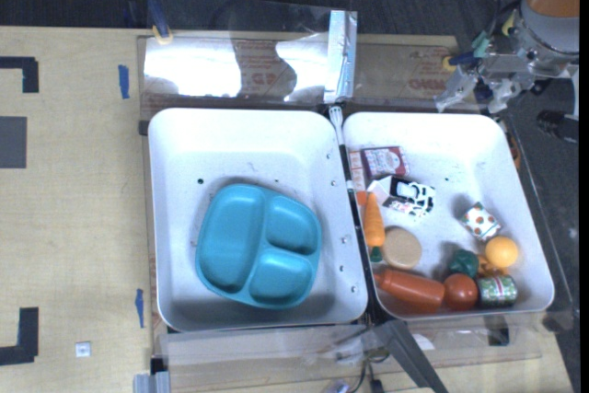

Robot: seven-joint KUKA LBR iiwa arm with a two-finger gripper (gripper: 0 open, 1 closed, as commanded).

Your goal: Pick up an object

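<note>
End effector (479,87) is parked off the back-right corner of the right white plastic bin (442,129), above the rim; can't tell its finger state. Pick candidates are crowded at that bin's front: glossy red sausage-shaped toy (408,289), smooth orange ball (502,252), tapered orange carrot (373,222). Left white bin (175,198) holds a blue three-compartment plastic tray (258,244), flat, likely hard to pinch.

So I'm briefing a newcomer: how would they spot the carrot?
Look in the right bin, along its left wall. The carrot lies there lengthwise, above the red sausage and beside the tan disc. It is the slim orange stick.
</note>
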